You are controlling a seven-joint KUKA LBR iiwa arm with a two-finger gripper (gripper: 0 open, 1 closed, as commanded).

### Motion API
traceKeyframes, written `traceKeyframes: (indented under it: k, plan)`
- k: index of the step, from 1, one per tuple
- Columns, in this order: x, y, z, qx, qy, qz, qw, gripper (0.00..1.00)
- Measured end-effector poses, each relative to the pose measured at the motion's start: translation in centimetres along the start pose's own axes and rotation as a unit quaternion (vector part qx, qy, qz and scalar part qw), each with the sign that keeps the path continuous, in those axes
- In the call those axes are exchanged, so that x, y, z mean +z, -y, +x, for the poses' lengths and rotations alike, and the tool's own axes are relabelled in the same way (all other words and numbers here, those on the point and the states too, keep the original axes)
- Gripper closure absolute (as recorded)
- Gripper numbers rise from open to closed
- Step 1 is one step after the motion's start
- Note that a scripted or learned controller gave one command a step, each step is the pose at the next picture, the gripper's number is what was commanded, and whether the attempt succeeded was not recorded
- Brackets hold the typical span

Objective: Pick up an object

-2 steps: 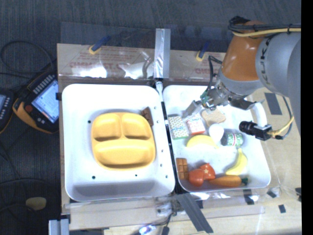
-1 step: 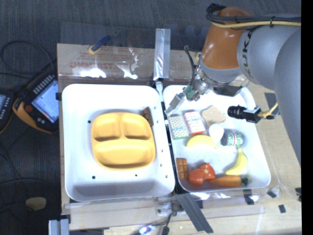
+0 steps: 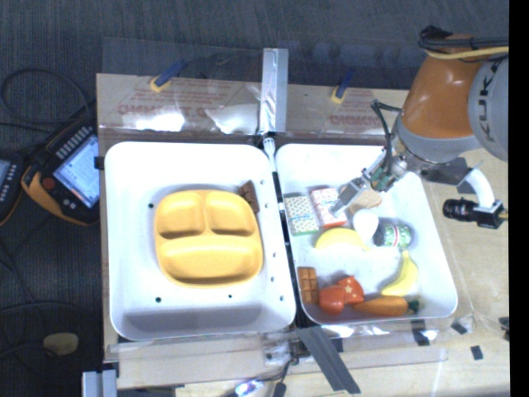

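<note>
My gripper (image 3: 343,203) reaches down into the right bin (image 3: 438,255) from the upper right. Its tip is over the right edge of a small pink and white box (image 3: 323,203). Left of that box lies a green and white patterned box (image 3: 299,215). Just below the gripper are a yellow lemon (image 3: 339,239) and a white egg-shaped piece (image 3: 364,222). A green can (image 3: 393,236) lies on its side to the right. Nothing visibly hangs from the gripper.
Along the right bin's front lie a banana (image 3: 400,276), a carrot (image 3: 382,307), a red pepper (image 3: 339,294) and a brown chocolate bar (image 3: 307,284). The left bin (image 3: 132,304) holds a yellow divided plate (image 3: 208,236) with a small brown piece (image 3: 247,193) at its corner.
</note>
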State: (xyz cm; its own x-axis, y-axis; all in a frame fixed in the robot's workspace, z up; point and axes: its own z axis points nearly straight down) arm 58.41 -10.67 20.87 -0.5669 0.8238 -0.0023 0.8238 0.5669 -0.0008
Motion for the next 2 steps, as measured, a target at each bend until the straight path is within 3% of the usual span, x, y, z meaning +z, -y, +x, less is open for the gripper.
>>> traceKeyframes:
  k: [1,2]
  plan:
    - [11.41,-1.84,-2.78,0.114,0.000,0.000,0.9935,0.00]
    - [10.55,-1.90,-2.71,0.114,-0.001,0.000,0.9935,1.00]
